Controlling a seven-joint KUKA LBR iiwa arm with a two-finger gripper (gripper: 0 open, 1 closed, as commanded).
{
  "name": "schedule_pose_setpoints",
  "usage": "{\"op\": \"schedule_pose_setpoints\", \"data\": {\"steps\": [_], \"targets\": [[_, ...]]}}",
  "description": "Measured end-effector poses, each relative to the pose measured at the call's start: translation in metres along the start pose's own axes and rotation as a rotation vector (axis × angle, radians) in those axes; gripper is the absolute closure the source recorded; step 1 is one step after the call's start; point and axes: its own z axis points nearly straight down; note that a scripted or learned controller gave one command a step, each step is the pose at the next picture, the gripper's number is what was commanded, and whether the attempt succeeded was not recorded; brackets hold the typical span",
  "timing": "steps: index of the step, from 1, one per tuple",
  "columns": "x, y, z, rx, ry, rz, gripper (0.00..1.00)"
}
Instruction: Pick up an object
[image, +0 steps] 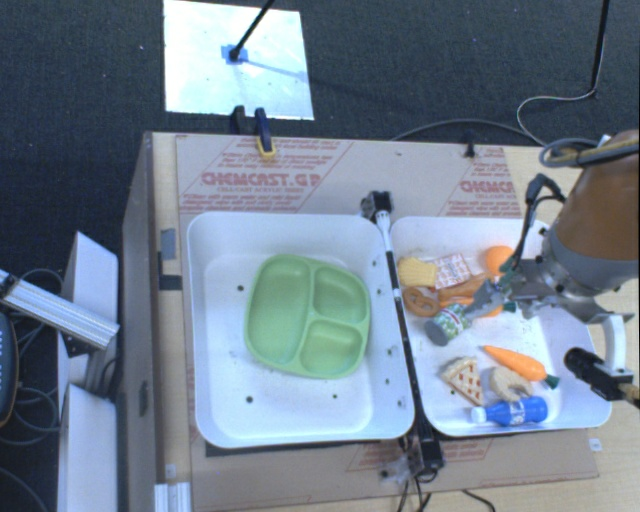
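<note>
My gripper hangs low over the middle of the right bin, reaching in from the right. Its tip is just right of and above a small grey can with a green label and beside an orange pretzel-shaped toy. Around it lie a yellow block, a white and red packet and an orange ball. Nearer the front are a carrot, a pizza slice, a tan lump and a blue bottle. Nothing is visibly held.
The left bin holds a green divided plate. A black-edged divider runs between the bins. The arm's orange band and grey wrist overhang the right bin's far right side. Cables trail behind the bench.
</note>
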Motion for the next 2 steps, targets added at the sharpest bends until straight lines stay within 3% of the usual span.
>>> {"op": "schedule_pose_setpoints", "data": {"steps": [1, 2], "targets": [[-0.036, -0.022, 0.128, 0.000, -0.001, 0.003, 0.00], [-0.088, 0.059, 0.101, -0.003, -0.002, 0.001, 0.00]]}}
